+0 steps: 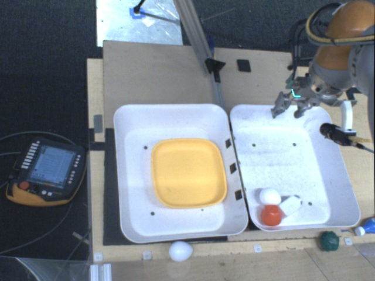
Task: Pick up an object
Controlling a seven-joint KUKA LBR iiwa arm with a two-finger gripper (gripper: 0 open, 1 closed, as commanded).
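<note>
White shallow plastic bins: two, side by side on the bench. Left bin contains one item, a yellow square plastic plate with rounded corners, lying flat near the bin's centre. Right bin contains three items, all clustered in its near corner: one white ball, one red-orange ball just in front of it and touching or nearly touching, and one small white rectangular block lying tilted beside both on their right.

Outside the bins: one white egg-shaped object on the bench in front of the left bin; one dark green ball on the bench by the near right corner of the right bin, with one small blue-and-white item beside it, too small to identify. One yellow-and-grey handheld control pendant with a screen lies on the dark floor to the left of the bench.

Two-finger gripper: one, at the far edge of the right bin, below the grey wrist and orange band of the arm. The fingers are spread apart, with a visible gap between them, and nothing sits in that gap.

Relative position: the cluster of three candidate objects lies at the opposite end of the right bin from the gripper, well apart from it, with bare bin floor between.
</note>
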